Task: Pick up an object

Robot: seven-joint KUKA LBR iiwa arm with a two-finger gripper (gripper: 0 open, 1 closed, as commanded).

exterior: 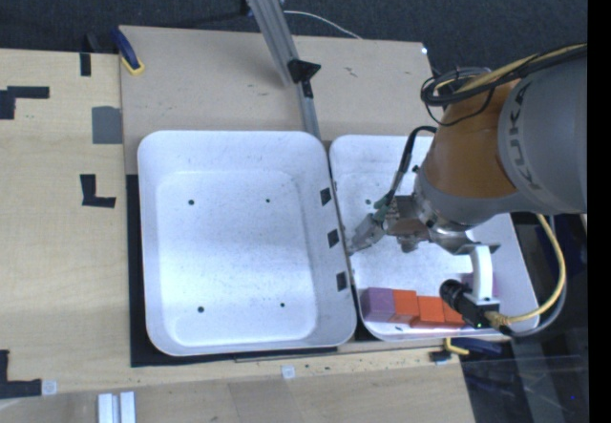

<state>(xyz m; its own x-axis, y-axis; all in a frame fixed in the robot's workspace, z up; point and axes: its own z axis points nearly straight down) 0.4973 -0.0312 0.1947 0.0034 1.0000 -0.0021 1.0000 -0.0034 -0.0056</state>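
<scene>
A purple block (380, 302), an orange block (406, 306) and a second orange-red block (442, 313) lie in a row against the near wall of the right bin (368, 158). The grey arm with its orange band reaches in from the right and hangs over the middle of that bin. My gripper (364, 234) points down and left, close to the bin's left wall, above the white floor. It is a short way behind the purple block and apart from it. No object shows at its tip.
The left bin (153, 221) lies next to the right one, and their rims meet at the middle. A slanted metal rail (272, 20) comes down from the back to that rim. A black fitting with a yellow cable (458, 302) hangs over the near right corner.
</scene>
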